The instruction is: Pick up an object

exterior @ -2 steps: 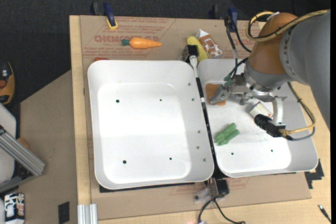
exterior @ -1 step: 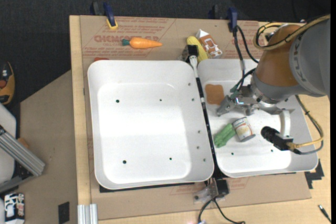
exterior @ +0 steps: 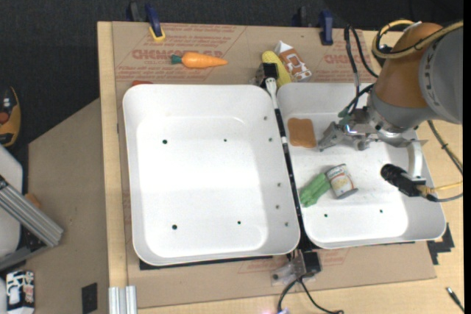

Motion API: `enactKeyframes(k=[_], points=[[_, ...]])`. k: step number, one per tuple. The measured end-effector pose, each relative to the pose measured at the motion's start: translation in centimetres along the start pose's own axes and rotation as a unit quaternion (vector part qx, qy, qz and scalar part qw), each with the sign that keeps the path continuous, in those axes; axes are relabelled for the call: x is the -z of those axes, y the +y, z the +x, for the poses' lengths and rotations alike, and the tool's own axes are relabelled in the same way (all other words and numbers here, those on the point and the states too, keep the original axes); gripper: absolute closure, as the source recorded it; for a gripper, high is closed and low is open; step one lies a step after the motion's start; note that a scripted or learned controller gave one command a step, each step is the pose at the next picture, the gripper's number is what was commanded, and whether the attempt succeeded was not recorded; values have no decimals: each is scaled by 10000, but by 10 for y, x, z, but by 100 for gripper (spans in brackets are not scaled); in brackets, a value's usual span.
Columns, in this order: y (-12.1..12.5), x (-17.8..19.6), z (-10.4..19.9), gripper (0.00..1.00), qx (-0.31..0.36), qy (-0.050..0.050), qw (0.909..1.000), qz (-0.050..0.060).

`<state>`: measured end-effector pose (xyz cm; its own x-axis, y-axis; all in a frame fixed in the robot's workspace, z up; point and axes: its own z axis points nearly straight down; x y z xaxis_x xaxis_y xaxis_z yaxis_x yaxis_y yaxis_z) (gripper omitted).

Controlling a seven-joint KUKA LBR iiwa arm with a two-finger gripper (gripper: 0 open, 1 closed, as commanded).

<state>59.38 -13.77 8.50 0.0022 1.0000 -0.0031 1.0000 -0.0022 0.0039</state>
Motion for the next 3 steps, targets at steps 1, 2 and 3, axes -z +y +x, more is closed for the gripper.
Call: enactKeyframes(k=[1, 2, 3], points=[[-76, 0, 41, 0, 9, 38, 10000, 64], [-71, 11, 38, 100, 4, 11, 10000, -4], [11, 107, 104, 100, 60, 24, 10000, -64]])
